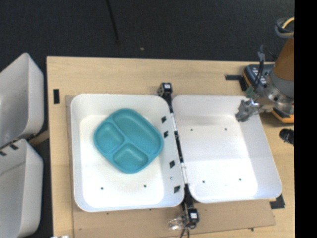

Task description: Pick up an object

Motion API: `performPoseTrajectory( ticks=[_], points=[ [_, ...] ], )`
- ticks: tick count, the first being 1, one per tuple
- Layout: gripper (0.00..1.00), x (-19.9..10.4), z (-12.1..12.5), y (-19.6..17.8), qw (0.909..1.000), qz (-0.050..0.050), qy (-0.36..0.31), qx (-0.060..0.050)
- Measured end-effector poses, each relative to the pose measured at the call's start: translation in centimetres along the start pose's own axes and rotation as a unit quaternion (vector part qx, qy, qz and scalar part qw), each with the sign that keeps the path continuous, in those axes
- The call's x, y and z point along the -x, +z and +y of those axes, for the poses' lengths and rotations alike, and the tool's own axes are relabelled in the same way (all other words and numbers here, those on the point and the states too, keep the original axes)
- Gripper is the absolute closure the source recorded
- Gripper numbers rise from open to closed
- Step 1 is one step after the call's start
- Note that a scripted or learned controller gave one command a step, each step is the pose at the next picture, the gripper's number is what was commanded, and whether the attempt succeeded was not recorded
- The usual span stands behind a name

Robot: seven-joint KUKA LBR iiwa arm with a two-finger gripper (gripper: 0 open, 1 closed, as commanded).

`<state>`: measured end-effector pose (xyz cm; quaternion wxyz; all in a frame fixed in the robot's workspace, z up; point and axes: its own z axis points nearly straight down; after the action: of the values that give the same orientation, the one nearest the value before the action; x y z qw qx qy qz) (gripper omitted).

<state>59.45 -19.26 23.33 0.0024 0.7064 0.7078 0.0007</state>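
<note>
Object: we see a teal divided plate [128, 140] flat in the left bin [77, 192] | Gripper [243, 111]: over the right bin's [267, 182] far right rim; finger state we cannot tell

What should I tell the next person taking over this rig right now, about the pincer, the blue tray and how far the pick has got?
Pincer: at the far right corner of the right bin, low near the rim, with nothing seen between its tips. Whether it is open or shut cannot be told from this view.
Blue tray: lying flat in the left bin, about the middle, three compartments facing up, well apart from the pincer.
Done: nothing picked up yet; the tray looks untouched.
Left: the whole pick. The arm likely has to cross over the divider to the left bin, come down on the tray's rim, close and lift.
</note>
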Motion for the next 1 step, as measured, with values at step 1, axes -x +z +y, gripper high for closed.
performPoseTrajectory(
  ticks=[1],
  points=[
    [1.00, 0.08, 0.09, -0.62, 1.0000, 0.001, -0.001, -0.002]
  ],
)
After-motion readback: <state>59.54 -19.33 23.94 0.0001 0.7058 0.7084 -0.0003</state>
